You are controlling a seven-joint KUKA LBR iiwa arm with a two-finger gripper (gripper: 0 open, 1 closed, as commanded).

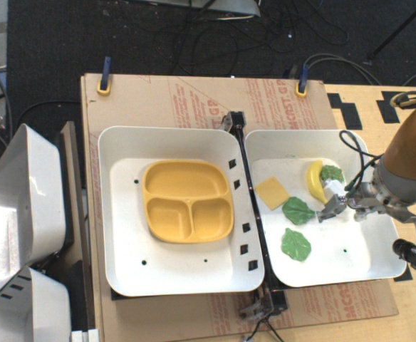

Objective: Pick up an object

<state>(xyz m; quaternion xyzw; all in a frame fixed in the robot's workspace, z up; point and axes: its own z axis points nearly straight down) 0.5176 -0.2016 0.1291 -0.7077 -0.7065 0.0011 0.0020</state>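
Note:
In the right bin point(350, 262) lie a flat yellow square point(272, 192), a green leafy piece point(298, 210) and a second green leafy piece point(295, 244) nearer the front. A curved yellow piece point(314, 179) and a small green bushy piece point(330, 172) sit together toward the back right. My gripper point(333, 205) hangs low in this bin, just right of the upper green leaf and just below the yellow and green pair. A small white thing point(333, 188) shows at its tip.
The left bin point(119, 212) holds a yellow three-compartment tray point(189, 199). A black divider point(249, 198) runs between the bins. The arm's grey wrist and orange band point(407, 162) cover the right bin's right side. White containers point(19, 205) stand off the bench at the left.

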